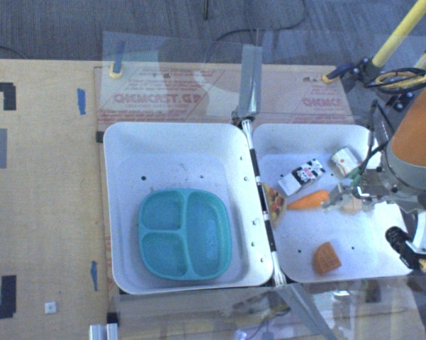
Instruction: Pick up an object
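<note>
The right bin (pixel 290 139) holds several small items. An orange carrot (pixel 308 201) lies near its middle, pointing left. Above it rests a black-and-white spotted carton (pixel 302 176), and a white and yellow block (pixel 344 161) sits further right. A brown waffle-like piece (pixel 327 258) lies near the front wall. A pizza slice (pixel 274 202) leans at the left wall. My gripper (pixel 350 195) is low in the bin, right at the carrot's right end, with the grey arm and orange band above it at the right edge.
The left bin (pixel 127 154) contains a teal divided plate (pixel 185 234) toward its front. A clear sheet and a metal divider stand behind the bins. Cables and a yellow pole lie at the back right.
</note>
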### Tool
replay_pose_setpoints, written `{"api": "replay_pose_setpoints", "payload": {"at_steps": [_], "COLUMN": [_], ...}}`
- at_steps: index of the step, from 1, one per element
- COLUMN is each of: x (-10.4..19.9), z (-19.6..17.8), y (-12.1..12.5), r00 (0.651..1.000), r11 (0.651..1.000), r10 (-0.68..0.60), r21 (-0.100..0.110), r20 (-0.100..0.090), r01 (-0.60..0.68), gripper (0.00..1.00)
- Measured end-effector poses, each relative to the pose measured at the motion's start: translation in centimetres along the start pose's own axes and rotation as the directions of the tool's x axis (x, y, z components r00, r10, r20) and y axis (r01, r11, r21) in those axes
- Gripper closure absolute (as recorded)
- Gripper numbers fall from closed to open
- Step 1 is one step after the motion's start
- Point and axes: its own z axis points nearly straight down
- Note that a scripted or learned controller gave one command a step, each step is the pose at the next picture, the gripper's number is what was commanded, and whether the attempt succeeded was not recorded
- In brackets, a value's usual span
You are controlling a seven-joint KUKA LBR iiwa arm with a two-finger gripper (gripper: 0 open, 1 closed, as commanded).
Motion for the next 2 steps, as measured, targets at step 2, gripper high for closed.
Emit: {"api": "replay_pose_setpoints", "payload": {"at_steps": [2], "x": [0.9], "z": [10.5], "y": [9.7], "r00": [1.000], "r11": [1.000], "r10": [0.010], "r21": [-0.015], "r20": [0.005], "r01": [-0.010], "gripper": [0.00]}}
